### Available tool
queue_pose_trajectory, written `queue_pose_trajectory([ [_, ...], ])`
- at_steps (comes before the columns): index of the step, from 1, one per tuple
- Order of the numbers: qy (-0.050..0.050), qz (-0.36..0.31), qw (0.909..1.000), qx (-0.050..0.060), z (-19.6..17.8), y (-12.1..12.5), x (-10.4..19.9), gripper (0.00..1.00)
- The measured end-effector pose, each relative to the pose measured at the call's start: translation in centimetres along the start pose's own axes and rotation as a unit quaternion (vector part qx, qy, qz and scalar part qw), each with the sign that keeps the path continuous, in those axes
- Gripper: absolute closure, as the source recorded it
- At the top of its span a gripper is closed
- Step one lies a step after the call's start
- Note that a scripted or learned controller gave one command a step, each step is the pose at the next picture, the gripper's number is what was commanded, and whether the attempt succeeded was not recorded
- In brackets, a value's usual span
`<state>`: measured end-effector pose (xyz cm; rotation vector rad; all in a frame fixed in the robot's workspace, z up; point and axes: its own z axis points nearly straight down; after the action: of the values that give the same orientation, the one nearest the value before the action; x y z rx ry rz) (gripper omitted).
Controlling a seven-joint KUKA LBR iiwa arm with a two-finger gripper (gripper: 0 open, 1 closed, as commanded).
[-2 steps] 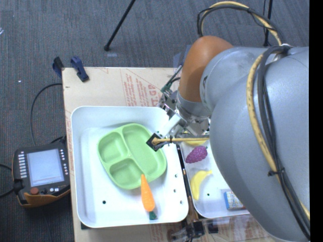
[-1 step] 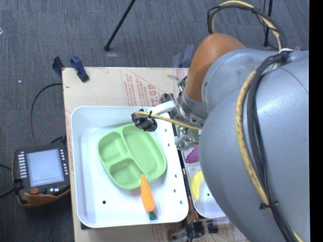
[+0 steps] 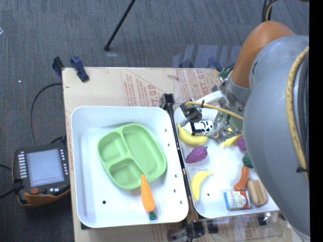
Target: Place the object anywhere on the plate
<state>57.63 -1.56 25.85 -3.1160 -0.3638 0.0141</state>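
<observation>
Our claw [image 3: 209, 130] hangs low in the right bin's [image 3: 222, 210] far part, just over a banana [image 3: 192, 136]; we cannot tell its state. Grapes [image 3: 197, 154] lie nearby, another banana [image 3: 200, 181] nearer. In the left bin [image 3: 81, 185] the green plate [image 3: 132, 154] has a carrot [image 3: 147, 196] overlapping its near rim. We judge placing not yet begun.
</observation>
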Motion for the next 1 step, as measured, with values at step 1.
queue_pose_trajectory([
  [1, 0.003, 0.015, 0.9999, 0.001, -2.14, -5.51, 0.17, 1.00],
])
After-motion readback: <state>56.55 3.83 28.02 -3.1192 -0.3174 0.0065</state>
